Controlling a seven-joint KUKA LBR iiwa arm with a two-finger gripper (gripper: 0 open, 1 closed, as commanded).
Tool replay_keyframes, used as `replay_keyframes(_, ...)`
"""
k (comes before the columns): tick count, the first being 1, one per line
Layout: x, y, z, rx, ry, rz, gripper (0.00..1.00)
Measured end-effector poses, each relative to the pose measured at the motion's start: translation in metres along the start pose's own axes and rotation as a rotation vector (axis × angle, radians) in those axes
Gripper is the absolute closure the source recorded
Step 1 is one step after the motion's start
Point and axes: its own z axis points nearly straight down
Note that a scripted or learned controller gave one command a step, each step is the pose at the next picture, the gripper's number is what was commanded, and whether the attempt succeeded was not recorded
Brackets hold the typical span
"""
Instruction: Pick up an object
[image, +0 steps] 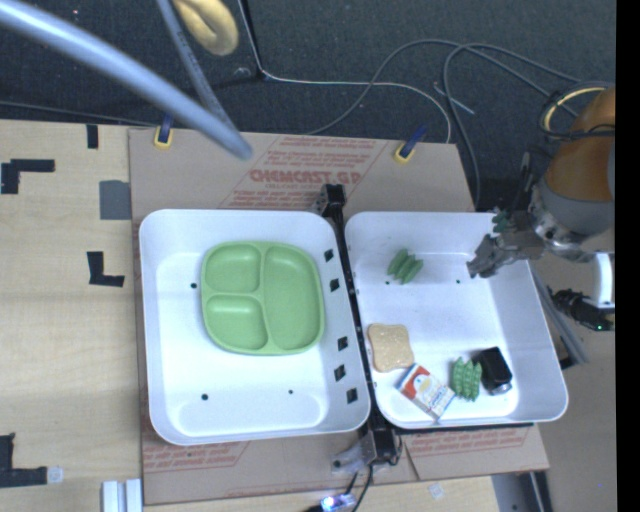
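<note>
So, two white bins sit side by side on a cardboard sheet (300, 165) on the bench (60, 300). The left bin (165, 330) has just a green divided plate (264, 298) in it, three compartments, lying flat a bit toward the far half of the bin.

The right bin (450, 240) is where all the small stuff is. Toward the far side there's a little green piece (405, 266), kind of leafy or pod-like, sitting by itself. Closer to the near side, just by the divider between the bins, there's a slice of toast (390, 346). Right of that and a bit nearer is a small red and white box (425, 390), tilted, close to the toast's corner. Just beside the box is another green bumpy thing (466, 379), and touching or almost touching that on its right is a small black block (492, 369).

The claw (484, 262) is over the far right corner of the right bin, near the rim, well away from the cluster of things and right of the lone green piece. I see nothing between its fingers, but whether they're open or closed I can't tell, it's too dark and small. The arm (578, 180) comes in from the right, orange band showing.
</note>
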Motion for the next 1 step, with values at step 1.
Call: replay_keyframes(1, -0.0096, 0.0037, -0.0558, 0.000, -0.001, 0.000, 1.00)
